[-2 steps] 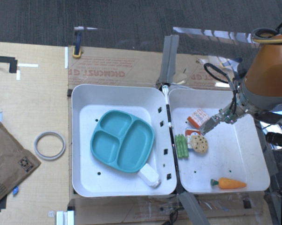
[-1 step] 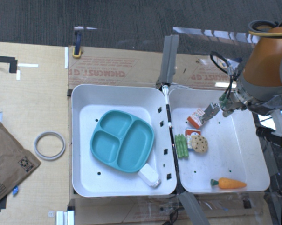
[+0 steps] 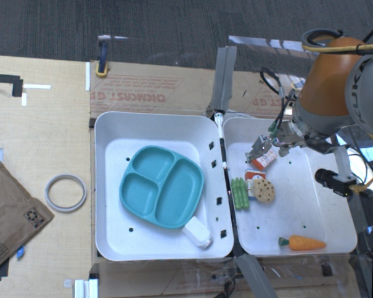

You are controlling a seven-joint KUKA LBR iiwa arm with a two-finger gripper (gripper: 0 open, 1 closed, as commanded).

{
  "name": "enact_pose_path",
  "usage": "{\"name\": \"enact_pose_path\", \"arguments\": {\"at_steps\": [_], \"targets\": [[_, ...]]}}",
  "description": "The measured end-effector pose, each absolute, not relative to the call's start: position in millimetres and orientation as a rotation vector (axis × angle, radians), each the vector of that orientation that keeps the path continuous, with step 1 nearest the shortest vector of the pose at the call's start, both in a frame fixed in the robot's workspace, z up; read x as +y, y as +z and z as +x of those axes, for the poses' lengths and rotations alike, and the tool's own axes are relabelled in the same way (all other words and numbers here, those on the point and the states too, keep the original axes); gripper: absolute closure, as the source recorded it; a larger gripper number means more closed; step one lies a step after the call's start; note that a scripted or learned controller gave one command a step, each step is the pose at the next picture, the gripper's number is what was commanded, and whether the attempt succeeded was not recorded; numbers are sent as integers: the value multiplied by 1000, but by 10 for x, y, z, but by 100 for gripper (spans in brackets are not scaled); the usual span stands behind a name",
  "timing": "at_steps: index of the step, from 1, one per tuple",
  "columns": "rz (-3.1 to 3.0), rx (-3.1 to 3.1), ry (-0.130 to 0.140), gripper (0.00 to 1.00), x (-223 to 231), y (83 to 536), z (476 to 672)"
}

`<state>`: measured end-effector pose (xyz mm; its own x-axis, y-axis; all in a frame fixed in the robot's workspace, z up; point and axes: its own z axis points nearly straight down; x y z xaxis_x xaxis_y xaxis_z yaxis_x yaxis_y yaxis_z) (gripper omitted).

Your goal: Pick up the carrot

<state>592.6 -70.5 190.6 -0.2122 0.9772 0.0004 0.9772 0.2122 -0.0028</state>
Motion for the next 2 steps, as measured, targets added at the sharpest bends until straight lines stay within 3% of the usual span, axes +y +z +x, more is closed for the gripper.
{"name": "enact_pose_path", "arguments": {"at_steps": [1, 2], "targets": [[-1786, -2582, 1, 0, -1211, 910, 4906], [-1645, -2679, 0, 0, -1649, 1938, 4786]]}}
